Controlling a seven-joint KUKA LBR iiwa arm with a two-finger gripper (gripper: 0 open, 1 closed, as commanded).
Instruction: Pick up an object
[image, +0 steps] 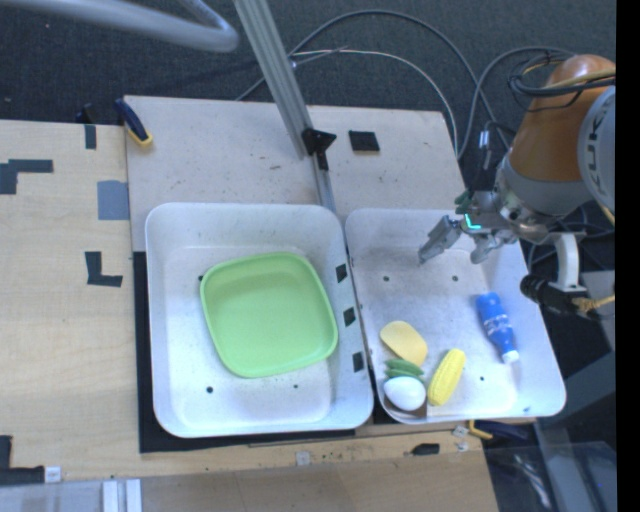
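- The step in hand looks like the approach: the arm (560, 130), grey metal with a glossy orange band, reaches in from the right and hangs over the upper part of the right bin (400, 250), with nothing taken up so far.
- The left bin (170, 300) is a shallow white plastic tray with rounded corners and a scuffed, speckled floor; it holds a green plate (268, 312), a smooth, square-ish dish with soft corners and a raised rim.
- The right bin is of the same make, its floor dusty and bare under the claw.
- The gripper (458, 240) shows two grey fingers spread apart, pointing down and to the left; nothing sits between them.
- The things that could be picked all lie in the lower half of the right bin, well apart from the claw.
- The blue bottle (494, 322) is a small cylinder with a white cap, lying on its side near the right wall.
- The corn cob (446, 375) is yellow and ribbed, lying tilted.
- The yellow piece (403, 342) is a smooth, rounded lump, just beside the corn.
- The white piece (404, 392), egg-like with a green part above it, sits in the bottom corner.
- The next move, I judge, calls for travel toward the near wall, then a straight descent with the fingers astride one item; the bottle lies clear of the others and seems the easiest to take, though its round body may roll.
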